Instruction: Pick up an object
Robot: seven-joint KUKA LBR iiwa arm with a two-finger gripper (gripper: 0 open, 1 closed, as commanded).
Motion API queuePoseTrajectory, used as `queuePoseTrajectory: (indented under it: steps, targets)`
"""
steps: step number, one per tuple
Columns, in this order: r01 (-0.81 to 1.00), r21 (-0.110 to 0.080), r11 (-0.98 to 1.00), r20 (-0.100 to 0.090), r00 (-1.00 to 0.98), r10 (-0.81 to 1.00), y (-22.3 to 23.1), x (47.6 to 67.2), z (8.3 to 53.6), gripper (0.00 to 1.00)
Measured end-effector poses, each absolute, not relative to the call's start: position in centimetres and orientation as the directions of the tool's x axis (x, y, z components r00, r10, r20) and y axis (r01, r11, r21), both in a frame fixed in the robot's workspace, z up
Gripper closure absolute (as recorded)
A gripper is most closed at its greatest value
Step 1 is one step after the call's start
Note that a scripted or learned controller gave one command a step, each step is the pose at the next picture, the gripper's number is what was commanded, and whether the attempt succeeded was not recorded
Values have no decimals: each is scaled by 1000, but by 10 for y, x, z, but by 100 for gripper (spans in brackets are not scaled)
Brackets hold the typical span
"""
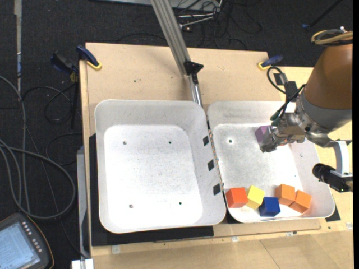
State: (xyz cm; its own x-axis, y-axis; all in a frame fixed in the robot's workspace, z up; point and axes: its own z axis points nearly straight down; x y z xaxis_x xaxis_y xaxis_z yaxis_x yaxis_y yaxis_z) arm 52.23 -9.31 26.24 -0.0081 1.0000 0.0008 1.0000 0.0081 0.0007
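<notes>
Purple block (pixel 261 133) sits in the right bin (pixel 247 119), touching the pincer (pixel 269 143) on its left side — whether the pincer grips it, or stands apart or together, I cannot tell. Along the bin's near wall lie three orange blocks (pixel 236 196) (pixel 287 193) (pixel 302 200), a yellow block (pixel 256 195) and a blue block (pixel 270 206) — close together. The left bin (pixel 106 167) sits beside it on the desk (pixel 140 72).

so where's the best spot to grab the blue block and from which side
Probably straight down from above, on the blue block by its left and right faces. It lies flat near the right bin's front wall, with the yellow block close at its upper left and an orange block further right. The front wall rules out a low approach; finger room beside the yellow one looks tight.
</notes>
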Motion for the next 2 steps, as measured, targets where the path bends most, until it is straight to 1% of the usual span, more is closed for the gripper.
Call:
queuePoseTrajectory:
  steps: [1, 2]
  targets:
    - [1000, 2, 7, 1, -7, 1000, -50, 542, 265, 100]
    - [1000, 1, 8, 1, -8, 1000, 2, 566, 248, 100]
